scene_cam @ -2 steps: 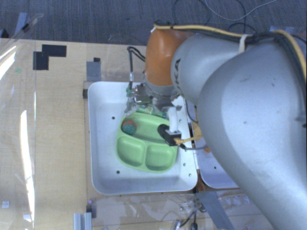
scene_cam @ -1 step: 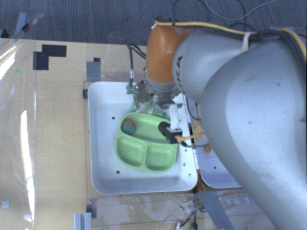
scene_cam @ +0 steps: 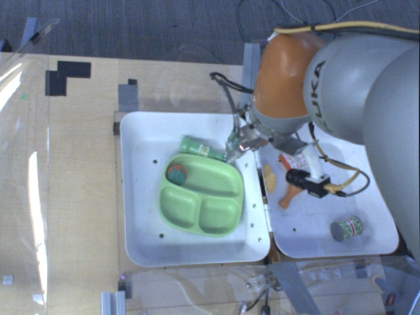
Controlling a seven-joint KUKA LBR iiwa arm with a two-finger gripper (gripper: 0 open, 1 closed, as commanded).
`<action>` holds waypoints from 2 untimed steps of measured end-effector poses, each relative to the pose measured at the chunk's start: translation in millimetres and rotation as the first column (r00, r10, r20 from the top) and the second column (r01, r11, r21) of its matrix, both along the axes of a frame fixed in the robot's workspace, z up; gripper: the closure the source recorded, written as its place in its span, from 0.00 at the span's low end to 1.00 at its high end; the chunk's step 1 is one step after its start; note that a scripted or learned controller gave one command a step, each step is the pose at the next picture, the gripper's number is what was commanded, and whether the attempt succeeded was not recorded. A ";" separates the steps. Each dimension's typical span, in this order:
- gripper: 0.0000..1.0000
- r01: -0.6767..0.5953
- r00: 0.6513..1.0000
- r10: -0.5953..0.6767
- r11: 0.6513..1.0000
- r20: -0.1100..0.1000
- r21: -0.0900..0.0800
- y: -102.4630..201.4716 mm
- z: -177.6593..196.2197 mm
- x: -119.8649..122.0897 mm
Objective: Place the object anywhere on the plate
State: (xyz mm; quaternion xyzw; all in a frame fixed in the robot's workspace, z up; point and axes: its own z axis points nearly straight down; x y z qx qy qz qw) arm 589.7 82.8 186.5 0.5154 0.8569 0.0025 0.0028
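The gripper (scene_cam: 236,143) is seen at the inner edge of the left bin (scene_cam: 138,241), just past the far right corner of the green plate (scene_cam: 200,195), and whether its jaws are parted or closed cannot be told, nor whether anything is held between them. A green packet-like object (scene_cam: 195,147) lies just to the left of the gripper, resting against the far rim of the plate and partly off it; it is judged to be the likely task object, though this is not certain. A small round item (scene_cam: 176,172) is already seated in 1 of the plate's 3 compartments, further to the left of the gripper and nearer the camera. To the right of the gripper, in the right bin (scene_cam: 387,241), a small can (scene_cam: 346,228), an orange-brown piece (scene_cam: 289,195) and a red-and-white wrapper (scene_cam: 296,160) are scattered. Several failures could be expected from here. If the packet is only leaning on the rim, it could be nudged off onto the bin floor by any sideways contact. The plate itself could be shoved or tipped if the fingers catch its raised edge. The wall between the 2 bins, directly below the gripper, could be struck on a descent.
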 end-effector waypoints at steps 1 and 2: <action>1.00 -0.058 0.998 0.058 0.998 -0.003 0.001 106.7 -26.8 -54.4; 1.00 -0.077 0.997 0.077 0.997 -0.004 -0.001 43.5 -75.6 -27.8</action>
